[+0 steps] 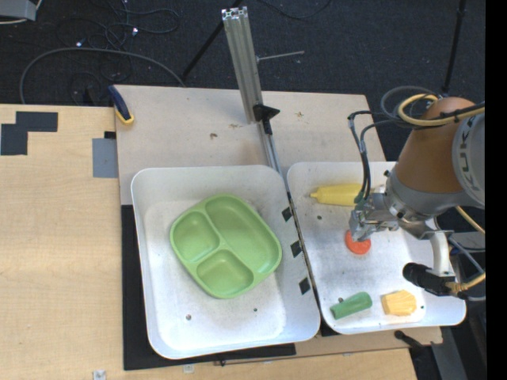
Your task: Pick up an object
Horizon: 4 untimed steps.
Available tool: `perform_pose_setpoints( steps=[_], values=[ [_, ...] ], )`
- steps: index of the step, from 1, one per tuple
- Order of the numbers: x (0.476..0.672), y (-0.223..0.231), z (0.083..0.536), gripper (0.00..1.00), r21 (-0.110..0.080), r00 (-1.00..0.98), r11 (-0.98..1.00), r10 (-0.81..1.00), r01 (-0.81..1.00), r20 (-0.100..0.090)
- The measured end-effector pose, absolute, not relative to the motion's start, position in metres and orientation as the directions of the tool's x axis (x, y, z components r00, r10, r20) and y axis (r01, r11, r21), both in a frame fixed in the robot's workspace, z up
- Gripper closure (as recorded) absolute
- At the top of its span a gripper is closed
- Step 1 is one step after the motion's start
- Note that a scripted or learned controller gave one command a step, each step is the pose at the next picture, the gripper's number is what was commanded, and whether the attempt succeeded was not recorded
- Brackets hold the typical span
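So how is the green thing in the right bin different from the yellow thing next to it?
The green piece is long and lies at a slant; the yellow piece is short and chunky. The green piece sits nearer the middle of the right bin; the yellow piece sits nearer its right edge. Both are small, lie near the bin's front edge, and lie apart from the gripper.

Two white bins (150, 212), one green divided plate (226, 245), and four small items: yellow (337, 195), orange-red (359, 245), green (351, 305), yellow-orange (398, 302).

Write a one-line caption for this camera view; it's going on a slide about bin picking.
KUKA arm's tool poised over an orange object in the right bin; green divided plate lies in the left bin.
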<state>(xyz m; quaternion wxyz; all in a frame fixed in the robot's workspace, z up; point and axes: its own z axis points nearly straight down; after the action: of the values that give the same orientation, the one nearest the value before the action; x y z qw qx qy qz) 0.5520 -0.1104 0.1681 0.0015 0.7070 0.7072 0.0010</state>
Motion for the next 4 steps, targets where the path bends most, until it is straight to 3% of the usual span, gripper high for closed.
perform_pose_setpoints(
  steps=[1, 2, 4],
  values=[
    [0.56, -0.118, 0.218, 1.0, 0.003, 0.0, 0.0, 1.0, 1.0, -0.001],
    [0.551, -0.119, 0.27, 1.0, 0.003, -0.001, 0.001, 1.0, 1.0, -0.001],
    [0.543, -0.016, 0.238, 1.0, -0.005, -0.005, 0.005, 1.0, 1.0, 0.002]
  ],
)
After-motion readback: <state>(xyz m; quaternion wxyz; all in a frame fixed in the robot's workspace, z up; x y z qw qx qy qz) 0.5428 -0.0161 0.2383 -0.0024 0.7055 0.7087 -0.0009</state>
